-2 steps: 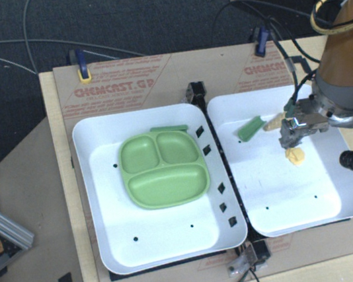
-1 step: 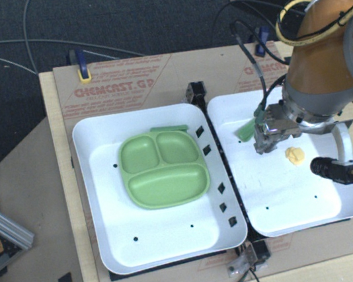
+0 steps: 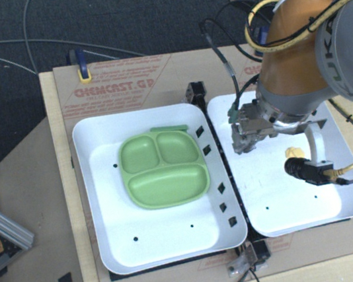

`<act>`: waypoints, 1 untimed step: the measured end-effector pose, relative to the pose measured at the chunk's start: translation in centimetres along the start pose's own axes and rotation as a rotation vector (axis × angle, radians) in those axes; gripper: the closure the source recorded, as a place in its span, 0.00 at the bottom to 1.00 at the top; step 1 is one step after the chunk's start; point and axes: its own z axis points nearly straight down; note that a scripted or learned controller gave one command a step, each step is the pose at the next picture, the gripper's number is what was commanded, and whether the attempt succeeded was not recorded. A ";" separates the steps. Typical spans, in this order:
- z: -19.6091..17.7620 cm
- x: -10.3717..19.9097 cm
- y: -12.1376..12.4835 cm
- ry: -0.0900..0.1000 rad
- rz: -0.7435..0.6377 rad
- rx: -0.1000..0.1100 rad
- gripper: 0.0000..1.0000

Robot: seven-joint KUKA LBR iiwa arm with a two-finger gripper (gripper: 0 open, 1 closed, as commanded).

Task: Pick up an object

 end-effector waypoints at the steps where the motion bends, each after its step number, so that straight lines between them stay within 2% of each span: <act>1: 0.9 5.7 -0.7 0.000 0.000 0.005 1.00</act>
